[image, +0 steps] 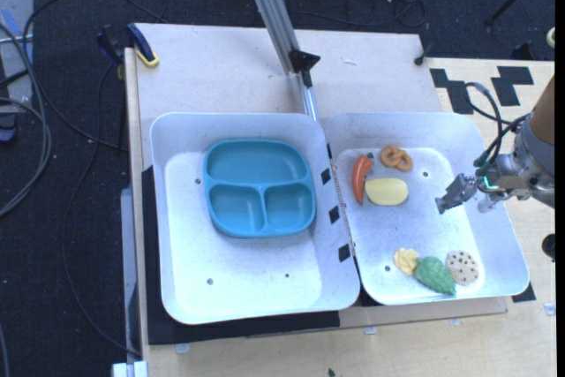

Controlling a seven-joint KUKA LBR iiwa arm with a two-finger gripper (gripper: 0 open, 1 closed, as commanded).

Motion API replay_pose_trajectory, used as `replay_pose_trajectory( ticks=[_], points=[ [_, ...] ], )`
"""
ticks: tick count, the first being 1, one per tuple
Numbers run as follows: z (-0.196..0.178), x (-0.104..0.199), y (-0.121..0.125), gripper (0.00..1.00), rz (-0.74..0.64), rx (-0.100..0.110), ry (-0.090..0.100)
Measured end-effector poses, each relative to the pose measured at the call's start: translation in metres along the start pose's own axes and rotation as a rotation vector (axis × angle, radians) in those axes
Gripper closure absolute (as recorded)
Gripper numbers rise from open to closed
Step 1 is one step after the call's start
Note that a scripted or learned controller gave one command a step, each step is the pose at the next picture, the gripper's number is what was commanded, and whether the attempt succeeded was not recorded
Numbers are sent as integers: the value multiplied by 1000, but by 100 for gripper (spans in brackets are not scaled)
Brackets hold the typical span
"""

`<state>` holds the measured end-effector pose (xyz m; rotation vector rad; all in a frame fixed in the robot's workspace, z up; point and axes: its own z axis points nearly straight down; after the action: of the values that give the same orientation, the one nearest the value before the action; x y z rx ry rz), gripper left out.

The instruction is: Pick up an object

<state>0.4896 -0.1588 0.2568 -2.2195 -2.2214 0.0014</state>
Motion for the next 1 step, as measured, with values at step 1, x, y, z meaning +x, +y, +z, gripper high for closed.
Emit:
replay_pose_trajectory(
  ticks=[1],
  points=[
    [0, 0, 0, 0, 0, -1, 0]
  ],
)
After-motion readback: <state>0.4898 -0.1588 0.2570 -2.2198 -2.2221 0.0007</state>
